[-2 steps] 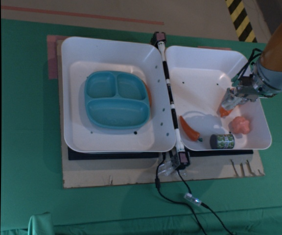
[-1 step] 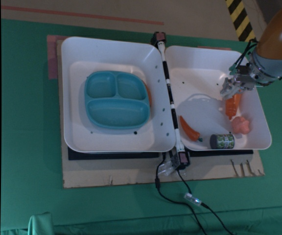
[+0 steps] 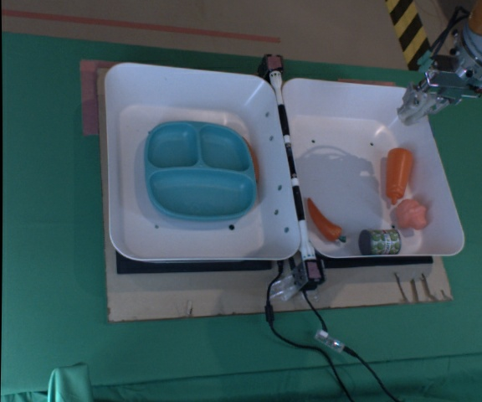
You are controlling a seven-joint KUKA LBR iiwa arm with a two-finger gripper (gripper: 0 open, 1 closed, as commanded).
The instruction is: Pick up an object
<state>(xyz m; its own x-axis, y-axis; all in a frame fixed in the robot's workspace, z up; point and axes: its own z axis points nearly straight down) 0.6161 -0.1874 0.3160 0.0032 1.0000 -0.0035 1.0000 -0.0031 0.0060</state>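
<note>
Evidently poised for a descent, the gripper (image 3: 412, 112) hovers at the upper right of the right bin (image 3: 341, 99) — its opening I cannot tell — above the orange bottle (image 3: 397, 173)

Right bin (image 3: 341, 132) centre open; objects (image 3: 398, 174) crowd near edge.

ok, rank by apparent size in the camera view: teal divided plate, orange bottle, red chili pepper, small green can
1. Teal divided plate
2. Orange bottle
3. Red chili pepper, slimmer, close in length to the bottle
4. Small green can
</note>
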